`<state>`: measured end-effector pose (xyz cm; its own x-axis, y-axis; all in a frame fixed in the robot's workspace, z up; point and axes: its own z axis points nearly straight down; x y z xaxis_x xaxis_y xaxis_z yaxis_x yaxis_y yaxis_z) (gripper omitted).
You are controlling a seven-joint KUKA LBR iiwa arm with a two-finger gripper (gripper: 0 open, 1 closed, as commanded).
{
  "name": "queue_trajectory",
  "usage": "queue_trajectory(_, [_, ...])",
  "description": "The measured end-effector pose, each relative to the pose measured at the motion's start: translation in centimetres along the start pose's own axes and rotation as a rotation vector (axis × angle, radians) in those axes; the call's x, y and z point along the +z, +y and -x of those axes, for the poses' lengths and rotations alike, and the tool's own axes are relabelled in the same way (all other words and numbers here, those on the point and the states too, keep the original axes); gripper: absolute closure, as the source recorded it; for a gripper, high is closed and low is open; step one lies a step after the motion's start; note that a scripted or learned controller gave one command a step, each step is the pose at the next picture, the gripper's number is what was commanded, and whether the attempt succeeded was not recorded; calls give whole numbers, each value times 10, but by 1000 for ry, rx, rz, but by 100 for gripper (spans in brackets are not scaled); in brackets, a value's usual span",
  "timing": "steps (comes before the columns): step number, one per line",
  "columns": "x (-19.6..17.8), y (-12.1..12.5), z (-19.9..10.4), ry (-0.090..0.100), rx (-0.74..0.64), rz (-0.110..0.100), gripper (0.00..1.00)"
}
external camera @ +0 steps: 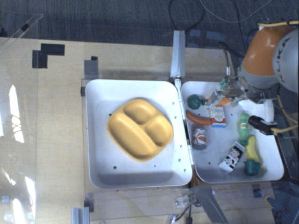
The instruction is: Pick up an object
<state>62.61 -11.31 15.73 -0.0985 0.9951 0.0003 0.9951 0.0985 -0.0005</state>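
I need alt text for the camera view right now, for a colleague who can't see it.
The gripper hangs over the top of the right bin, which holds a sausage, a can, a carton, a banana and other small items. The left bin holds a yellow divided tray.

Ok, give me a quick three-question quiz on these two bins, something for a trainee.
1. True or false: the yellow divided tray lies in the left bin.
2. Which lies closest to the divider between the bins? A) sausage B) banana C) green bottle
3. Fill in: the hand is over the right bin's ____ end (near or far from the camera).
Key: 1 true; 2 A; 3 far.
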Motion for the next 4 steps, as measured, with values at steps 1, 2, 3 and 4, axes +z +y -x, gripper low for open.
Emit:
queue_trajectory(1, [55, 44, 11, -8, -84, 23, 0])
queue_trajectory(2, [60, 49, 12, -11, -116, 20, 0])
queue_trajectory(3, [49, 52, 12, -13, -119, 26, 100])
queue_trajectory(4, [51, 50, 9, -8, -121, 18, 0])
